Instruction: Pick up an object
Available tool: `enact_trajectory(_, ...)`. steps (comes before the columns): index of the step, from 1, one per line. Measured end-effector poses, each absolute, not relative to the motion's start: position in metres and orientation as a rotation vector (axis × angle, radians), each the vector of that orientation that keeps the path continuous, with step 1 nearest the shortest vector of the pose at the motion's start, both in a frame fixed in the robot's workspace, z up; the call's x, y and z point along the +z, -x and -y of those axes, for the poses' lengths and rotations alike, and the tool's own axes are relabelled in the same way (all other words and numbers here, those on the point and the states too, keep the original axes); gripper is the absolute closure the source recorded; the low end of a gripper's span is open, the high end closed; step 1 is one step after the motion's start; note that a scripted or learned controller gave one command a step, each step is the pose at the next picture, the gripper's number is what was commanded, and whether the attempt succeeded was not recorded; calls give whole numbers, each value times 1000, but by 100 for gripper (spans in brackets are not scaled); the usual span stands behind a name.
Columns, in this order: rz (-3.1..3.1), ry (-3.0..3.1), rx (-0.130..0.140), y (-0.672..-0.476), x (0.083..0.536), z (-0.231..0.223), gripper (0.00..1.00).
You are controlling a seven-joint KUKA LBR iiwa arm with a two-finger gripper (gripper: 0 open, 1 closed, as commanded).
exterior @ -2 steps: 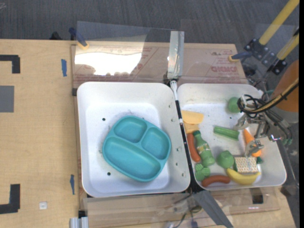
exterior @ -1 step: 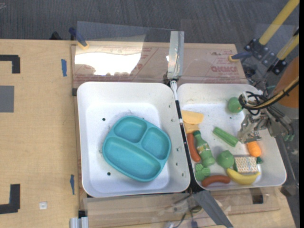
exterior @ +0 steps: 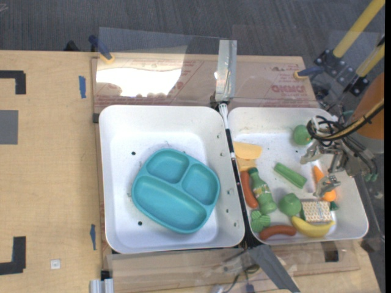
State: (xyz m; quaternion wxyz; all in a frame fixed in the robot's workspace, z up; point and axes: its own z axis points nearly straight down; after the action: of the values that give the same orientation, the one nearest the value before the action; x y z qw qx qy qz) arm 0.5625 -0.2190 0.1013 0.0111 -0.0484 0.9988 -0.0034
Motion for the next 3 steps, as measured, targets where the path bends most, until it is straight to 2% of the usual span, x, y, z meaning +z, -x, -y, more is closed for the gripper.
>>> enact_trajectory(1,-3131,75,-1,-549,88,221,0)
enact_trajectory(2,-3116,77,-10,-553,102,221,100)
enact_trajectory(3,-3116,-310,-1,-624,88,222,100)
